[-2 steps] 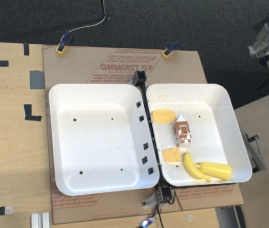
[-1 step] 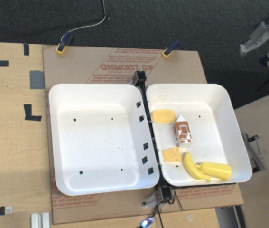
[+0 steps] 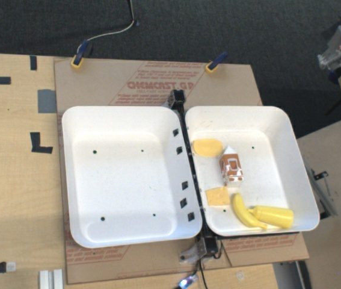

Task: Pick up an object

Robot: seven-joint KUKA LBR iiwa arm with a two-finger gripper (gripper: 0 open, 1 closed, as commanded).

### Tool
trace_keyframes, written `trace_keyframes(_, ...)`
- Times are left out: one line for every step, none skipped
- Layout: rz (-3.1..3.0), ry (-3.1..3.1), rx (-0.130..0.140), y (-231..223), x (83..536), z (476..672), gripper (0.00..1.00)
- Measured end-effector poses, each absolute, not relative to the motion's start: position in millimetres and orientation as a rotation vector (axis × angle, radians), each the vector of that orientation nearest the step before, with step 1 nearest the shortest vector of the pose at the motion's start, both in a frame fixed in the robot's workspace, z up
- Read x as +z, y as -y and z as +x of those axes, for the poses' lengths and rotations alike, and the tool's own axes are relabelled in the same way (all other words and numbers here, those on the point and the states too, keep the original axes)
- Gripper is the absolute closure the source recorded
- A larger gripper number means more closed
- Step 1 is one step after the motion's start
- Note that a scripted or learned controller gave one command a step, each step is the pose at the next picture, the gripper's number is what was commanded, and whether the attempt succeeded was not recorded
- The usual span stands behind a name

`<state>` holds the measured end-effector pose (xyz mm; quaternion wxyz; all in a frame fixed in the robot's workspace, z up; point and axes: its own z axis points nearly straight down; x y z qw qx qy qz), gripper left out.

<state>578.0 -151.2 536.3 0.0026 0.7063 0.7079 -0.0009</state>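
The right bin (image 3: 285, 138) holds several small items. A flat yellow oval piece (image 3: 207, 147) lies near its left wall. Just right of it and a little nearer the front is a small brown and white carton (image 3: 231, 168). An orange-yellow square block (image 3: 218, 196) rests nearer the front. A yellow banana (image 3: 243, 211) and a yellow bottle-shaped item (image 3: 274, 216) lie touching each other along the front wall.
The left bin (image 3: 122, 173) sits beside the right one, joined by a black clip strip (image 3: 185, 161). Both rest on a cardboard sheet (image 3: 158, 80) held by two clamps. A grey metal part (image 3: 334, 48) shows at the upper right edge.
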Motion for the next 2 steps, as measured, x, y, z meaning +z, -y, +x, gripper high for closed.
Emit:
trace_keyframes(2.216, -2.221, -0.004, 151, 536, 578.0, 0.00)
trace_keyframes(2.214, -2.220, -0.004, 151, 546, 578.5, 1.00)
